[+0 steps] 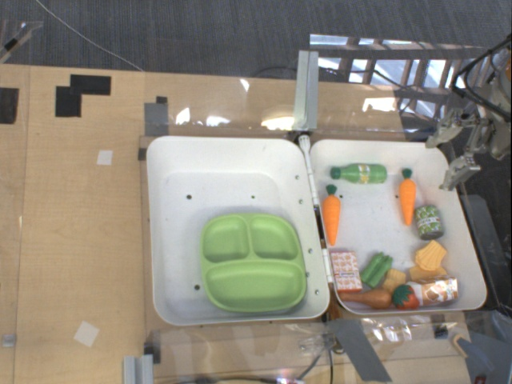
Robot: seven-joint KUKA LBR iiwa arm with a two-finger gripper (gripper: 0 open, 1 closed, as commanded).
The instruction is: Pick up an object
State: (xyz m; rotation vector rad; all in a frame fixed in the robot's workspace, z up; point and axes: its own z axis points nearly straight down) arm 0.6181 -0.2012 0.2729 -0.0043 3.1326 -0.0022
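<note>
Counted the pickable lot in the right bin (478, 278), none of it lifted.
Logged a green bottle (360, 174) on its side near the far wall.
Logged a left carrot (331, 213) close along the inner wall, leaves toward the far side.
Logged a right carrot (408, 198) well apart from the first, pointing the same way.
Noted a dark mottled ball (430, 222) just beside the right carrot's tip.
Noted a yellow-orange piece (431, 256) nearer than the ball.
Found a crowded cluster along the near wall: red-and-white box (346, 270), green pods (375, 269), a small yellow lump (394, 278), a brown-orange piece (370, 298), a red fruit with a green top (405, 296) and a white-and-orange can (436, 292) on its side.
Could not tell which of these touched, beyond their being packed close.

Placed the gripper (462, 169) at the right bin's far right corner, over the rim, apart from every item; nearest the right carrot and ball.
Could not tell how the jaws stood; saw nothing held.
Traced the arm (490, 94) up to the view's right edge.

Recorded a left bin (172, 174) touching the right bin along the middle.
Recorded in it a green divided plate (253, 262), toward the near side.
Recorded a wooden bench (72, 238) under both bins.
</note>
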